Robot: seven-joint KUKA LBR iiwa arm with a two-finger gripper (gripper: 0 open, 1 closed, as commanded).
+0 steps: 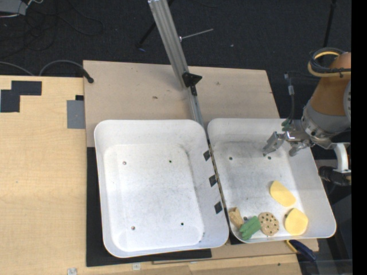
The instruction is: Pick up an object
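The arm [330, 96] comes in from the right edge of the view, its orange band above the wrist, and ends in the claw [282, 144], which hangs over the upper right part of the right bin [241, 136]. The claw's two fingers [270, 146] stand apart, pointing left and slightly down toward the bin floor, with nothing between them.

All the loose things sit in the right bin, well apart from the claw, gathered along the bin's near edge and lower right corner. A yellow oval piece [282, 193] lies below the claw, roughly midway between it and the bin's near rim. A second yellow piece [296, 221] lies further toward the near right corner of the right bin, just beside the first but not clearly touching it. To the left of that second piece is a round brown cookie with dark dots [268, 223]. A green object [250, 227] lies just left of the cookie and seems to touch it, and a small tan lump [235, 216] sits at the green object's upper left, near the right bin's left wall.

The left bin [114, 136] lies edge to edge with the right bin, the two held by small black clips [212, 180] along the shared rim. Both bins rest on the table [132, 90], and a slanted metal rail [170, 36] rises from the table behind the right bin's far left corner.
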